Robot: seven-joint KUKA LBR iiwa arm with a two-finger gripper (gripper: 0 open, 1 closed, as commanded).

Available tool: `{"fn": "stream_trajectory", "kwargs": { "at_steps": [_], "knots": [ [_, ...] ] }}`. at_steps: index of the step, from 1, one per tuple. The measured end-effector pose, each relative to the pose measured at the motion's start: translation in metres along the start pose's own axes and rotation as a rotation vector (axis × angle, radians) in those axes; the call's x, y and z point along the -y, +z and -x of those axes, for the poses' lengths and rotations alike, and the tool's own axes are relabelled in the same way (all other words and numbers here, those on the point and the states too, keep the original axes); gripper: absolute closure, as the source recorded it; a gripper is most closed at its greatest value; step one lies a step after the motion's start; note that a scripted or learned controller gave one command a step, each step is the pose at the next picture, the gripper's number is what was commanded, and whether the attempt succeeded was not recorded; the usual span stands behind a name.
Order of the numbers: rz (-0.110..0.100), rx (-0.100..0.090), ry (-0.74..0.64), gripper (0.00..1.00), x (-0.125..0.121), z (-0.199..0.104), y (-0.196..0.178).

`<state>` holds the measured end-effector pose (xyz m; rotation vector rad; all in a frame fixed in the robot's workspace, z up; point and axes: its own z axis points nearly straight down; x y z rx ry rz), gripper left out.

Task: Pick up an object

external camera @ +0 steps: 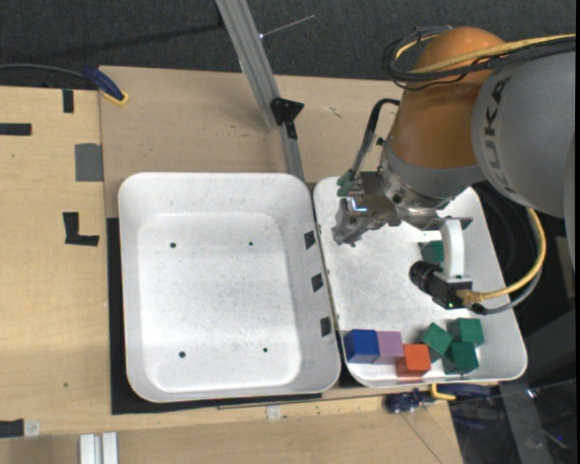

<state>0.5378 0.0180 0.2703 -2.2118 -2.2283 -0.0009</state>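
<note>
while the grey kuka arm with its orange band (445, 85) leans in over the right shallow white plastic bin (387, 269), its two-finger metal gripper (353, 222) hangs near that bin's upper left part, close to the wall shared with the left shallow white plastic bin (213, 278). whether the gripper is clenched or released i cannot tell; it is small and dark against the speckled floor, and nothing can be made out in it.

the candidates for picking sit well apart from it, bunched along the right bin's lower edge: a small blue cube (362, 345), just beside it a pale purple cube (391, 344), then an orange cube (416, 358), and three dark green blocks (453, 343) clustered at the corner. another green piece (432, 251) peeks out under the wrist hardware, partly hidden.

as a judgement, the task looks barely begun: no object is lifted, every visible block rests on the bin floor, and the whole of choosing, descending, closing and raising is left.
</note>
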Motion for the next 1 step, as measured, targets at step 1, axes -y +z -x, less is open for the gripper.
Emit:
{"fn": "stream_trajectory", "kwargs": {
  "at_steps": [1],
  "knots": [
    [-0.003, 0.001, 0.002, 1.0, 0.0025, -0.0419, 0.0132]
  ]
}}
